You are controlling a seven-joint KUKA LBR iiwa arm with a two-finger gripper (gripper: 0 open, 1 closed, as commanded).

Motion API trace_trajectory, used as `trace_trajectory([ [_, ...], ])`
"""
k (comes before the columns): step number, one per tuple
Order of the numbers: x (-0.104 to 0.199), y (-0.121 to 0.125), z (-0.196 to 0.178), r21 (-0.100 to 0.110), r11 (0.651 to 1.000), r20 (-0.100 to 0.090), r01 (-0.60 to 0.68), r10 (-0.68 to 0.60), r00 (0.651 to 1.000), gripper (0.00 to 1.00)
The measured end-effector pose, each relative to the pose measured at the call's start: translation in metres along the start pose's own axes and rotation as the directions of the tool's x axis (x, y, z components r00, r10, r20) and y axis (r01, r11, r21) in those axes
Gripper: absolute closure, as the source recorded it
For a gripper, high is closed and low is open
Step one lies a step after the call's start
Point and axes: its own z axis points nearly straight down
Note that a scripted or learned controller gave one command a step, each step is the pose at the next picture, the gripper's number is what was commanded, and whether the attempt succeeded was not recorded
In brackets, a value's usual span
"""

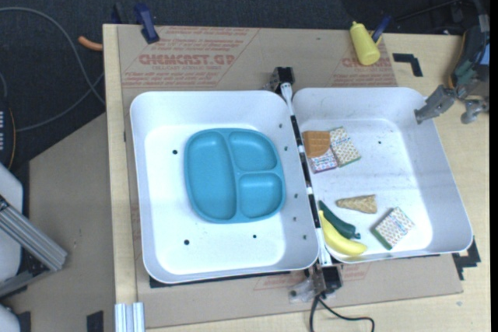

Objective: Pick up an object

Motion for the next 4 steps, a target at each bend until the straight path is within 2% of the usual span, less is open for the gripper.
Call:
trace_trajectory([
  [1, 0.058, 0.091, 0.081, 0.0, 1.0, -0.001, 0.001, -0.001, 1.0, 0.0],
  [2, 0.088, 0.068, 0.176, -0.002, 1.0, 0.0, 0.0, 0.0, 1.0, 0.0],
  [3, 0.094, 0.064, 0.188, -0.017, 1.0, 0.014, -0.005, 0.005, 1.0, 0.0],
  [4, 0.077, 0.044, 0.194, -0.01, 1.0, 0.0, -0.001, 0.001, 1.0, 0.0],
])
